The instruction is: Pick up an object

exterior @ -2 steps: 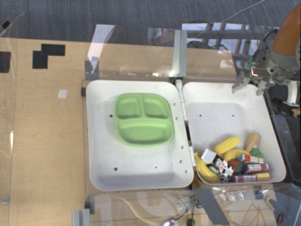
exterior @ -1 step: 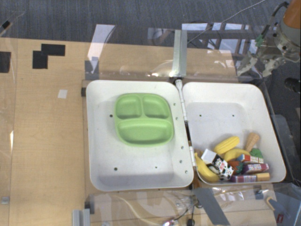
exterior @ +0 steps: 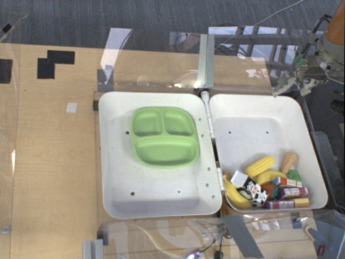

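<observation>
A heap of small toy items lies in the front right corner of the right bin (exterior: 259,123): a yellow banana (exterior: 235,193), a yellow corn-like piece (exterior: 260,165), a tan cone-shaped piece (exterior: 289,159), a black-and-white cube (exterior: 253,190) and several red and purple bars (exterior: 288,196). My gripper (exterior: 302,80) hangs at the far right, above the back right corner of that bin, well away from the heap. Nothing shows between its fingers.
The left bin (exterior: 116,161) holds a green divided plate (exterior: 164,136). A metal divider (exterior: 206,63) stands behind the two bins. The wooden bench (exterior: 48,144) stretches to the left, with black marks at its back.
</observation>
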Motion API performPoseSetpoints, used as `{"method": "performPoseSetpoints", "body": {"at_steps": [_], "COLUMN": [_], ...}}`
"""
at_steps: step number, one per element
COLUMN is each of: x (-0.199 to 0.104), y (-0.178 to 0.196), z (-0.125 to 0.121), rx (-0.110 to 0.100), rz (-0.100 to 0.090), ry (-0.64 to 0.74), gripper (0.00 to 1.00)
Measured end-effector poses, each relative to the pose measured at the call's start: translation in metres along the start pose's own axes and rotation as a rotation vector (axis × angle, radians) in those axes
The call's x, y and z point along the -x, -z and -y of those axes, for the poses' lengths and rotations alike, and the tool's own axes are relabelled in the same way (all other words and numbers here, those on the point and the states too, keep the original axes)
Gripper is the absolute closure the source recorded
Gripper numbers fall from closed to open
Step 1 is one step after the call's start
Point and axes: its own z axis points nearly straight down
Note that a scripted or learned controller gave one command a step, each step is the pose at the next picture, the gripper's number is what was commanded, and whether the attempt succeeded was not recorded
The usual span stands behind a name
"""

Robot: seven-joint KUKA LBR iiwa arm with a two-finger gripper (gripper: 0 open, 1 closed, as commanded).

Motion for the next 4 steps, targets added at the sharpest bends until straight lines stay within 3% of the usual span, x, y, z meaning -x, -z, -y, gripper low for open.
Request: {"method": "performPoseSetpoints", "body": {"at_steps": [1, 2, 3, 4], "x": [-0.005, -0.033, -0.039, -0.039], "y": [-0.070, -0.162, -0.165, -0.165], "z": [-0.014, -0.015, 0.021, 0.021], "rx": [-0.003, -0.003, -0.002, -0.002], "rz": [-0.001, -0.002, -0.002, -0.002], "ry": [-0.443, -0.320, -0.157, -0.157], "gripper": [0.00, 0.00, 0.00, 0.00]}}
